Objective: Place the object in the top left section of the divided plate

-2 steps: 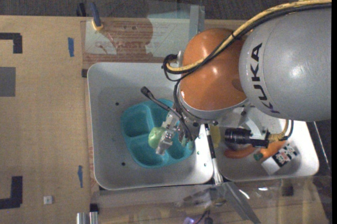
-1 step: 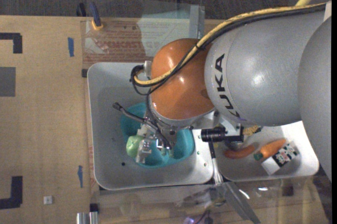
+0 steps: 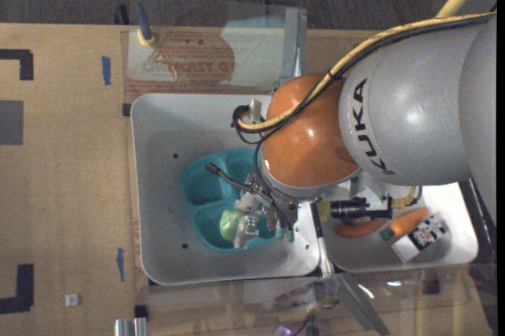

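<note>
From my seat I see the arm (image 3: 410, 102) reaching in from the right and covering much of the middle of the counter (image 3: 63, 192). Its orange band sits over the inner edge of the left bin (image 3: 158, 192). Below it the pincer (image 3: 254, 225) hangs over the teal divided plate (image 3: 207, 183), which lies in the lower middle of that bin. A pale green object (image 3: 230, 224) sits right at the pincer's tip, over the plate's lower section as the camera sees it. I cannot tell whether the pincer is open or closed, nor whether it grips the green object or merely touches it; the metal parts and cables blur together there. The plate's upper section, toward the top of the view, shows bare teal. In the right bin (image 3: 465, 248) I make out a carrot (image 3: 410, 222) with a green top, a red item (image 3: 357, 230) just beside it and partly under the arm, and a small white box with dark markings (image 3: 422, 238) touching the carrot's lower side. Behind the left bin a clear sheet (image 3: 209, 50) stands over a reddish printed patch, with blue tape (image 3: 106, 70) on the counter nearby.
</note>
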You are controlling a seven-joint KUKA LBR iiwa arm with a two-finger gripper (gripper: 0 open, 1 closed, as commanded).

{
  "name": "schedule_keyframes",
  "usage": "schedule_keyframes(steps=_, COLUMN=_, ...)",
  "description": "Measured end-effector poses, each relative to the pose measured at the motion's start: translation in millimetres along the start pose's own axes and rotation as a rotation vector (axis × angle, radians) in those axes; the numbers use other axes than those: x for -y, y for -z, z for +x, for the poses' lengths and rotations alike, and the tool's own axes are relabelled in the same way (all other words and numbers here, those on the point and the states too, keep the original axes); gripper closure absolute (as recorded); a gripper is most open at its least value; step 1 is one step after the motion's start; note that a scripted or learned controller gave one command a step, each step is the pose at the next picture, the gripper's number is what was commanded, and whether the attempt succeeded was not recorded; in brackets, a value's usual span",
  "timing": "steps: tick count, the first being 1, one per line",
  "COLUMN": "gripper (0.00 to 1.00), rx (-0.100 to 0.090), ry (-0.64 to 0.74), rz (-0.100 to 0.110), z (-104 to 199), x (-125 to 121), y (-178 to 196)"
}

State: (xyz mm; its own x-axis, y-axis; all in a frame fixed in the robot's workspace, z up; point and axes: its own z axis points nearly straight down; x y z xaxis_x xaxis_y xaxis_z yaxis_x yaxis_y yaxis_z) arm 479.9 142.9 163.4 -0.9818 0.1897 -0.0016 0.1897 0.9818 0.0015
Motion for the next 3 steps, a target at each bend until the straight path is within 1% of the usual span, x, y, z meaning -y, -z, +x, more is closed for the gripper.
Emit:
schedule_keyframes(steps=1, gripper=0.0, rx=0.0, ry=0.0, rz=-0.001, z=-0.1, x=-0.2, y=0.2)
schedule_keyframes(steps=2, gripper=0.0, rx=0.003, ry=0.088, rz=-0.002, z=-17.8, x=5.3, y=36.0)
schedule_keyframes(steps=3, gripper=0.0, rx=0.001, ry=0.273, rz=0.0, z=-23.3, x=58.6, y=46.2)
